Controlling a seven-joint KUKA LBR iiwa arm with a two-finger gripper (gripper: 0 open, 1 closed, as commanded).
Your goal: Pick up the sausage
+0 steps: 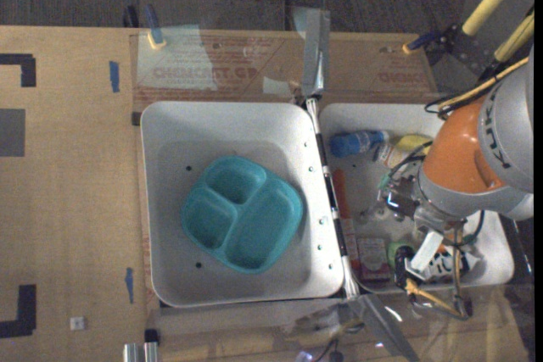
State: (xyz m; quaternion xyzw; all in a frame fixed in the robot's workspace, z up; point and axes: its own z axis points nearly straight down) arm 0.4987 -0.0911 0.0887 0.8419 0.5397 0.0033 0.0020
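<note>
The sausage [339,192] is a thin orange-red stick lying along the left wall of the right bin [501,263]. My gripper [397,197] hangs over the middle of that bin, a short way right of the sausage and apart from it. The grey arm with its orange band covers the bin's right half. I see nothing between the gripper and the sausage.
The left bin [170,131] holds a teal divided plate [243,213]. In the right bin a blue bottle [358,142] and a yellow item [411,144] lie at the back. A dark red packet [371,255] and a small green thing [399,251] sit near the front.
</note>
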